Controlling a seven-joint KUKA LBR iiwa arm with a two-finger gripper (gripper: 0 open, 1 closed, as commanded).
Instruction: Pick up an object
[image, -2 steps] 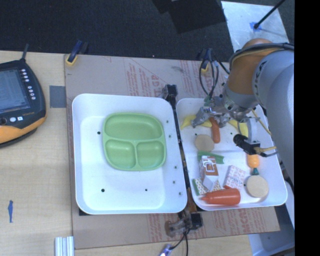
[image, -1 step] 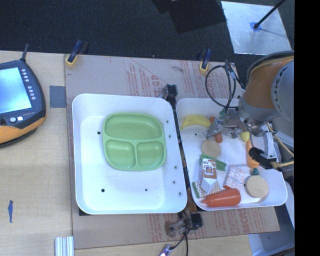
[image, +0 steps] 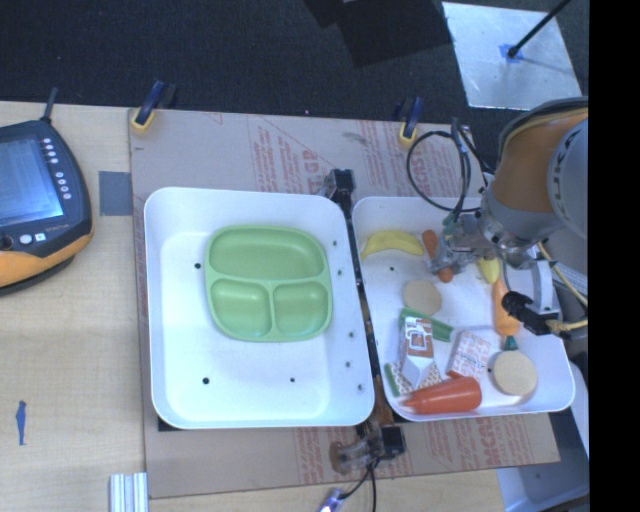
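Two shallow white bins sit side by side on the worktop (image: 60, 340), over a sheet of brown cardboard (image: 250, 150) that is held by blue-and-yellow clamps (image: 150, 105) at its far edge. The left bin (image: 170, 300) carries a green divided plate (image: 268, 283) with three compartments, lying flat near the bin's middle. The right bin (image: 555, 385) is crowded with small toy foods. The grey arm (image: 545, 170) with its orange band reaches in from the right and hangs over the far right part of this bin. Its end effector (image: 462, 250) is low among the objects there; I cannot tell its state, because the wrist covers it.

Near it lie a yellow banana (image: 392, 243) at the far left corner, a small orange-red piece (image: 430, 241) just beside the banana, and a beige round piece (image: 422, 296) a little nearer. An orange carrot-like piece (image: 503, 308) lies by the right wall. In the near half are a green-and-red carton (image: 417, 338), a pink-patterned packet (image: 470, 352), a round cookie (image: 514, 374) and a long red pepper (image: 443, 397) along the near wall, all close together.

On the worktop at far left rests a control pendant (image: 35, 205) with a screen. A black cable (image: 435, 165) loops behind the right bin.
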